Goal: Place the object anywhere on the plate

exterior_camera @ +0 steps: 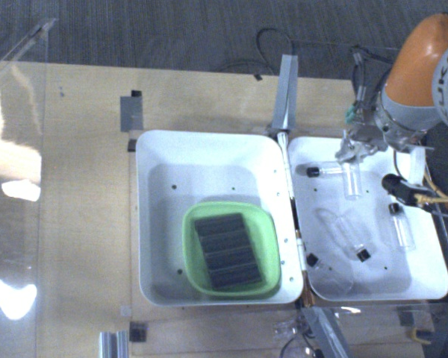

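Observation:
A green plate [266, 226] lies in the left bin [157, 200], toward its front right. A dark ribbed block [227, 251] rests flat on the plate. The right bin [425, 274] holds several clear tubes with black caps: one lies near the back left [325, 171], one in the middle [345, 235], one at the right [402, 228]. My gripper [353, 155] hangs over the back of the right bin, just right of the back-left tube. A clear tube-like shape [352, 183] shows right under it.
The grey arm with its orange band [422, 58] comes in over the right bin's back right corner, trailing black cables [403, 189]. A grey post [285, 95] stands behind the seam between the bins. Another clear tube [330, 273] lies at the right bin's front left.

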